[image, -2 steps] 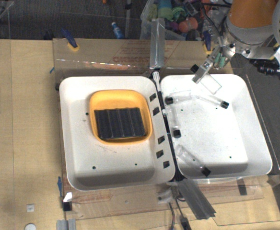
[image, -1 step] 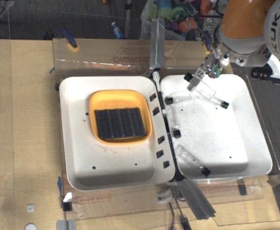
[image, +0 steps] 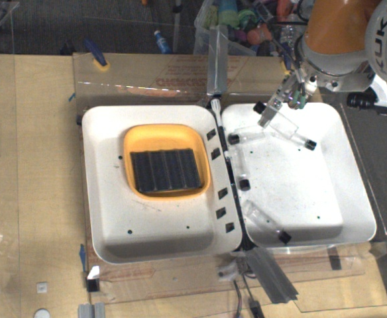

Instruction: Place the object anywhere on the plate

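Black ribbed block (image: pixel 165 170) lies flat on yellow plate (image: pixel 132 138), far from my gripper (image: pixel 281 106). Can't tell my grip. Right bin (image: pixel 326 197) floor below me open, rim close.

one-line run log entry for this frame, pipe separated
arm: over right bin far edge | claw: above bin | object: black ridged block on yellow plate | plate: in left bin

A tan tabletop (image: pixel 28 177) is carrying two white bins side by side, the left bin (image: pixel 107 230) and the right bin (image: pixel 332 197) touching along their inner edges.
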`<control>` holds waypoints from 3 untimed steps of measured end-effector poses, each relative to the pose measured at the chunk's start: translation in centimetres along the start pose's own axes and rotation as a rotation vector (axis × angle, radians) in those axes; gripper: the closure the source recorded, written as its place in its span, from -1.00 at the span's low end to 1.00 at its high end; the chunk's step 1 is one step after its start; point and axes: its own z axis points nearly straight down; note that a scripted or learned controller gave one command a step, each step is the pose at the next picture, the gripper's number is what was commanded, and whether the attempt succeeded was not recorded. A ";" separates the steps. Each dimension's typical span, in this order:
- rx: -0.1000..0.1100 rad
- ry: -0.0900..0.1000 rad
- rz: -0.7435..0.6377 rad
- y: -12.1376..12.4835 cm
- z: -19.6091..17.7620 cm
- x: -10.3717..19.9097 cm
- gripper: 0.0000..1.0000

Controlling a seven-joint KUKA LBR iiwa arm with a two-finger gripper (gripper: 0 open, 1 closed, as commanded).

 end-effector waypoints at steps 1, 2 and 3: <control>0.000 0.000 -0.030 -0.2 0.8 0.2 1.00; -0.003 -0.006 -0.277 0.2 -1.7 0.3 1.00; -0.002 -0.001 -0.399 -0.5 3.4 0.0 1.00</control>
